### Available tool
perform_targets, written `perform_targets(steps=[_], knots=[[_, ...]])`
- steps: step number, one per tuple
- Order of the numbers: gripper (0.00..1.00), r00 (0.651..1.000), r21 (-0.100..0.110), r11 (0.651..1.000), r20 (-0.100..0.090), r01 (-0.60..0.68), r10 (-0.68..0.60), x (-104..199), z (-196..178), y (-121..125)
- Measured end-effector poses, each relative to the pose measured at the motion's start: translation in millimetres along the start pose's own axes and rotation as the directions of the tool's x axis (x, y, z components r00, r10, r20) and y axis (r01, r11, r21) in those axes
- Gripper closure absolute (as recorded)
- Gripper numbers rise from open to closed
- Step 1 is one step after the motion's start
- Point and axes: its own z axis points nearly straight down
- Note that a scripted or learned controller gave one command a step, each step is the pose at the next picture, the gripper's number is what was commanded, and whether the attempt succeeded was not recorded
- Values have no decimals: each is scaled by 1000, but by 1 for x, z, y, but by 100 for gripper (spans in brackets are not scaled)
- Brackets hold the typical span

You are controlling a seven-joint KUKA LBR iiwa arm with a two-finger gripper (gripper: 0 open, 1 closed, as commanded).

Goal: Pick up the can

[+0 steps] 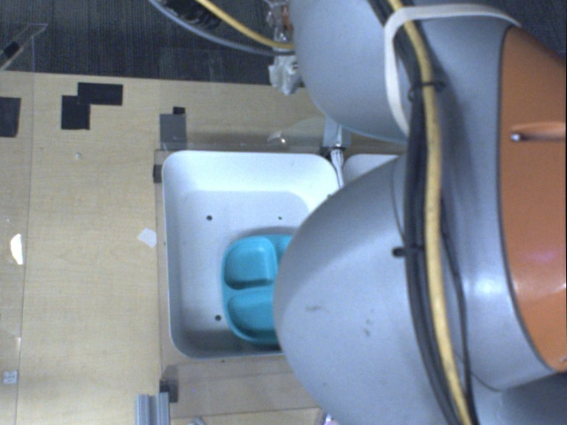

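Observation:
The grey arm (416,237) with its orange band (536,193) fills the right half of the camera view and covers most of the right bin and part of the left one. A blue two-compartment tray (251,286) lies in the left white bin (190,202), near its front right part, partly hidden under the arm. I cannot see a can in the uncovered part of the bins. The arm's bulk hides whatever lies below it.
The wooden bench (80,237) stretches to the left of the bins, with black marker patches (89,103) near its far edge. Yellow cables (213,16) loop above the far side. A metal bracket (173,127) stands at the left bin's far corner.

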Motion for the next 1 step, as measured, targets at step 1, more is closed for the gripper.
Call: perform_targets(steps=[1], knots=[[100,991,0,991,5,-136,136,-4,133,-1]])
